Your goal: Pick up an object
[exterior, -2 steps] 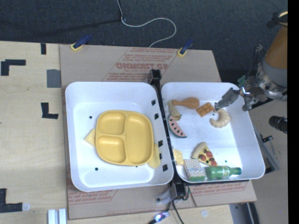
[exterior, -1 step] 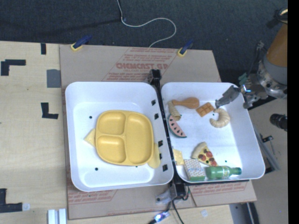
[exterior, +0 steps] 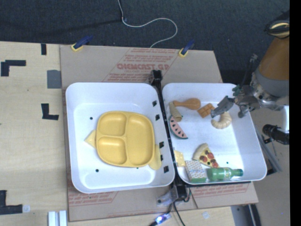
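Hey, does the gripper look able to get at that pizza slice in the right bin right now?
Probably yes. The pizza slice lies flat with bare bin floor above it, and the gripper hangs over the same bin; only the green bottle sits close below.

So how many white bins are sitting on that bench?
2. The left bin holds a yellow divided plate; the right bin, touching it, holds the toy food. None seem hidden.

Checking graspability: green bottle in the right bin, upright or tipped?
Tipped. The green bottle lies on its side along the near wall of the right bin, cap pointing right.
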Robot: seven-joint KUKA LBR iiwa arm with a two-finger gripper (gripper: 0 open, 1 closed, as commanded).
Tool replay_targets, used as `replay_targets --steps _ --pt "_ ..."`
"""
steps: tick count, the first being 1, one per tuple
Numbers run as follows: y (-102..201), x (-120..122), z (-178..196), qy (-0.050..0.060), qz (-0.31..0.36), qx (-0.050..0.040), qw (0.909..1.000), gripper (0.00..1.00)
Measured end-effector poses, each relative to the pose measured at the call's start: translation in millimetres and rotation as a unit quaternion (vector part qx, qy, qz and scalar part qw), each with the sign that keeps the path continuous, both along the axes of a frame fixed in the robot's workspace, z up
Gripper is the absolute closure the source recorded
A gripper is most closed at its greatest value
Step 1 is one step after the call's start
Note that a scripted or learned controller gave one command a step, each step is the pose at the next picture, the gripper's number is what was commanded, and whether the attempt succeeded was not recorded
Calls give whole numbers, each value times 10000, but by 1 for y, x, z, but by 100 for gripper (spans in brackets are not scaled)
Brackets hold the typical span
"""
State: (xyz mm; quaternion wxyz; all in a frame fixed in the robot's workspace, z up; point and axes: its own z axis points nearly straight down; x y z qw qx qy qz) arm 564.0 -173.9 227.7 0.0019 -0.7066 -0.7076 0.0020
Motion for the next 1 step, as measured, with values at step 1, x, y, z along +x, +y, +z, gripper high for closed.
replay_targets --steps 1 --pt "-7 -8 -58 12 -5 3 10000 0"
